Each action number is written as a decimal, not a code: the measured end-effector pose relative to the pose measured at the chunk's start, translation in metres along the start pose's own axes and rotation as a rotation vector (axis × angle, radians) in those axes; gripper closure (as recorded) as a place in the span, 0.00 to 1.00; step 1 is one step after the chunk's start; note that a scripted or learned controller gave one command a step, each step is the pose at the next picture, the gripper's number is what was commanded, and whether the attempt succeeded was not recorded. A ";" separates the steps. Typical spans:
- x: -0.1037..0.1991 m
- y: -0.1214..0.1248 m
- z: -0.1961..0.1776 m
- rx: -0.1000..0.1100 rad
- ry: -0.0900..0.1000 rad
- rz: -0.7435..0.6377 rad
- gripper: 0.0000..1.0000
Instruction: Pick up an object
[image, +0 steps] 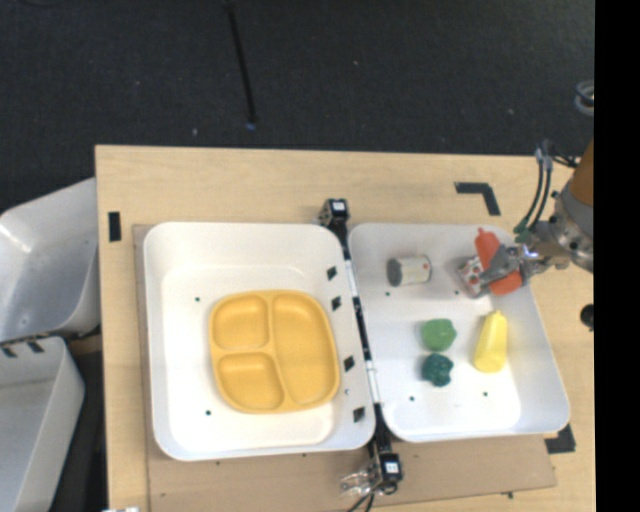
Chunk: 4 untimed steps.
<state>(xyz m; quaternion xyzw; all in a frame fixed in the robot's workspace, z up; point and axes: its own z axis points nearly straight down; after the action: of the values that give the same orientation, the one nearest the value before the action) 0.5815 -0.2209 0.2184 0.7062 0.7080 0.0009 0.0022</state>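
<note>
From above, the table (300, 185) carries two shallow white bins side by side, and the right bin (530, 400) serves as the landmark. The arm (578, 205) reaches over its far right corner, and the hand (478, 272) hangs low over that corner; whether its fingers are apart or together cannot be told. A red-orange object (490, 248) lies right at the hand, its long axis slanting from the bin's far wall toward its right wall; contact cannot be told. A yellow object (490, 341) lies near the right wall, long axis running near to far. A light green object (437, 333) sits at the bin's middle, a dark green one (437, 370) just nearer. A grey-and-white cylinder (409, 270) lies toward the far-left part, axis left to right. The left bin (170, 400) holds a yellow divided plate (273, 351).
</note>
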 end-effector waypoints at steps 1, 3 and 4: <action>0.004 0.001 -0.045 -0.001 0.000 -0.001 1.00; 0.099 -0.007 -0.034 0.005 0.001 -0.002 1.00; 0.160 -0.016 -0.035 0.004 0.002 -0.003 1.00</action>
<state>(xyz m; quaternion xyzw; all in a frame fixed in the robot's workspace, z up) 0.5648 -0.0611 0.2531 0.7052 0.7090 0.0001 0.0001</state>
